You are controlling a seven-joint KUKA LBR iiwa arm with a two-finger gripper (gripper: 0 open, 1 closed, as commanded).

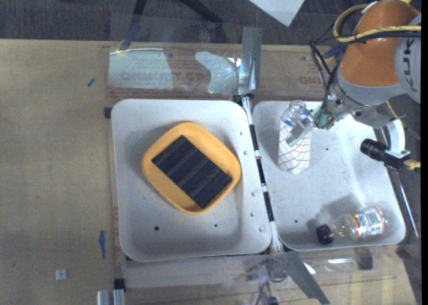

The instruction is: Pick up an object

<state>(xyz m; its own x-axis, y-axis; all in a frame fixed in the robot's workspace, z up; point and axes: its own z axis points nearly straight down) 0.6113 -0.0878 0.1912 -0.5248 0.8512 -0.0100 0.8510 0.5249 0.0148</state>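
My gripper (298, 120) is over the back left part of the right bin (374, 193), reaching in from the orange-banded arm (378, 26) at the upper right. Its fingers are closed on the top end of a white cloth with a red grid pattern (295, 152), which hangs down from them toward the bin floor. A clear plastic bottle (353, 224) with an orange label and a black cap lies on its side near the right bin's front edge. A yellow rounded block with a dark ribbed top (191, 166) rests in the middle of the left bin (134, 230).
A divider (259, 170) runs between the two bins. Crumpled clear plastic (217, 69) and a metal bracket (250, 63) lie behind the bins. A black fitting (378, 150) sticks out over the right bin's right side.
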